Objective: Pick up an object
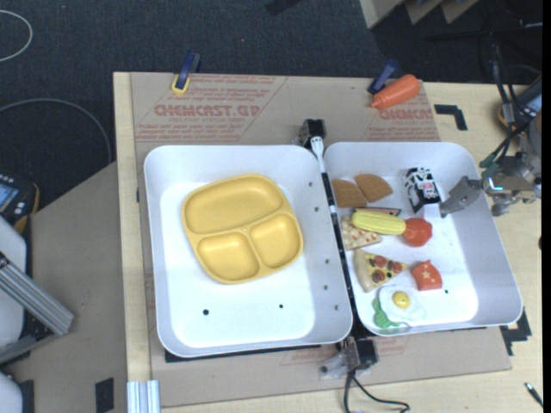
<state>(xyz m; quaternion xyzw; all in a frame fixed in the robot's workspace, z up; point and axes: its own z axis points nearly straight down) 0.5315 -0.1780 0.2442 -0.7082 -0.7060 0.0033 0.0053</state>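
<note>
The hand [461,194], state not discernible, is seen low over the right bin's [482,265] far right part, just right of one black-and-white toy [422,188], with one corn cob [377,222], one pizza slice [380,269], one fried egg [398,302] nearer, and one yellow divided plate [242,227] in the left bin [172,299].

Even, diffuse overhead lighting; white bins [250,334] bright without glare, shadows soft and short. Dark floor [103,24] underexposed. Focus moderately soft overall, fine detail slightly grainy
</note>
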